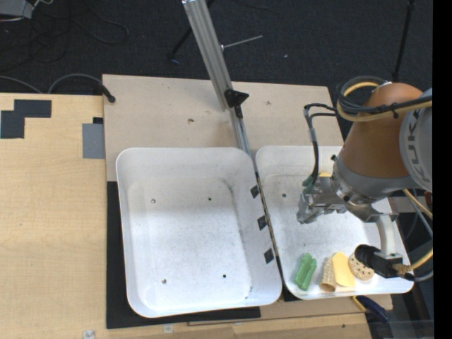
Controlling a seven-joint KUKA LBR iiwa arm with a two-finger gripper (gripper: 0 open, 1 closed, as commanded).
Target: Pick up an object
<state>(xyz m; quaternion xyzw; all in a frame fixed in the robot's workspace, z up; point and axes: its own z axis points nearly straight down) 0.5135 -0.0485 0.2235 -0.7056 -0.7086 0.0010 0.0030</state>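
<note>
Hovering over the middle of the right bin [282, 162], the gripper [308, 209] hangs below the grey wrist and its orange band, low above the bin floor. Finger state: cannot tell, as the wrist body and cabling mask the tips from this slant.

Candidate objects sit together along the near edge of that bin, all clear of the gripper:
- green ridged piece [306, 271], lying flat, long axis running roughly toward and away from the camera, leftmost of the group.
- tan cone-like piece [328, 277], just beside the green one.
- yellow wedge [344, 269], touching or overlapping the tan piece; cannot tell which.
- brown dotted piece [362, 269] at the right, close to a black part of the arm's hardware.

Left bin [141, 189] bare of objects apart from specks.

Judgement: the step is the approach, nothing grasped yet. The green piece looks the best target, as it stands a little apart and has open floor on its left side. The tool would need to move toward the near edge, line the fingers across the short width, and descend straight. Risks: clipping the bin's raised rim, or nudging the tan piece and disturbing the cluster. The yellow and tan pair looks too crowded for a clean pinch.
</note>
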